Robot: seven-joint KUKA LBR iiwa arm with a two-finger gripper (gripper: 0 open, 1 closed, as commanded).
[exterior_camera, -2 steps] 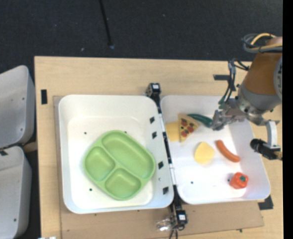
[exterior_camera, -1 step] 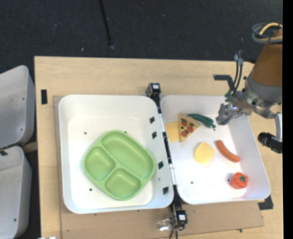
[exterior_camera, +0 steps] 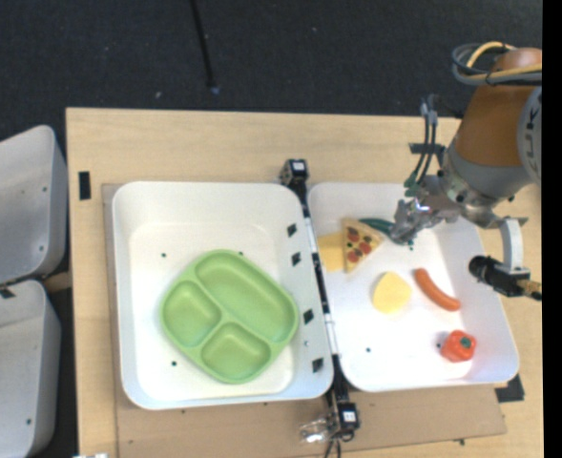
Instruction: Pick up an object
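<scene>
The right bin (exterior_camera: pixel 395 370) holds a pizza slice (exterior_camera: pixel 358 243), a pale yellow cheese wedge (exterior_camera: pixel 331 253), a round yellow piece (exterior_camera: pixel 391 293), an orange sausage (exterior_camera: pixel 436 289) and a red tomato-like piece (exterior_camera: pixel 458 346). A dark green item (exterior_camera: pixel 378 224) lies just right of the pizza slice. My gripper (exterior_camera: pixel 406 219) hangs low at the back of the right bin, right next to that green item and the pizza's tip. Nothing shows between its fingers.
The left bin (exterior_camera: pixel 147 218) bears a green divided plate (exterior_camera: pixel 227 315). Black clips (exterior_camera: pixel 294 172) sit along the seam between the bins. The arm (exterior_camera: pixel 490 141) reaches in from the right over the bench edge.
</scene>
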